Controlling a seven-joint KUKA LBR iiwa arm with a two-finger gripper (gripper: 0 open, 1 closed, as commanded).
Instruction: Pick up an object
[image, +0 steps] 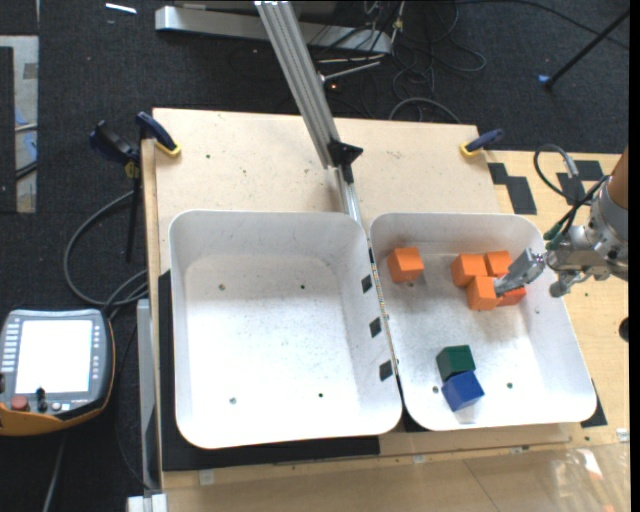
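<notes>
Right bin: lone orange cube (405, 264) upper left, orange block cluster (480, 277) upper right, green cube (456, 359) touching blue cube (462, 390) near front.

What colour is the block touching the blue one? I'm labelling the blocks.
Dark green: the green block sits against the blue block, seen in the camera view.

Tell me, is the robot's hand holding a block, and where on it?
Cannot tell: the hand is down at the orange blocks in the right bin, but no grip is visible.
</notes>
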